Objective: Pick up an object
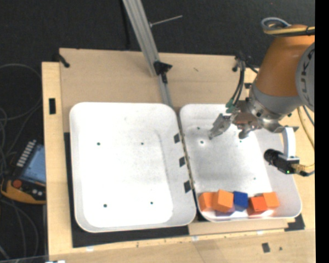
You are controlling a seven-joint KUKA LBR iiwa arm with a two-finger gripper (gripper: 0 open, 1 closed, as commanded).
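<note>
Blocks (pixel 238 200) lie along the right bin's (pixel 208 147) near edge — claw (pixel 230 128) above, spread wide, grasping nothing.

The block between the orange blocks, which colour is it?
Blue; the block shows best in the camera view.

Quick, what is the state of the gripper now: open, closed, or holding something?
Gripper: open, holding nothing, above the right bin, apart from the blocks.

The open, empty claw (pixel 230 129) hangs over the right bin (pixel 219 163), well apart from the blocks (pixel 238 201).
</note>
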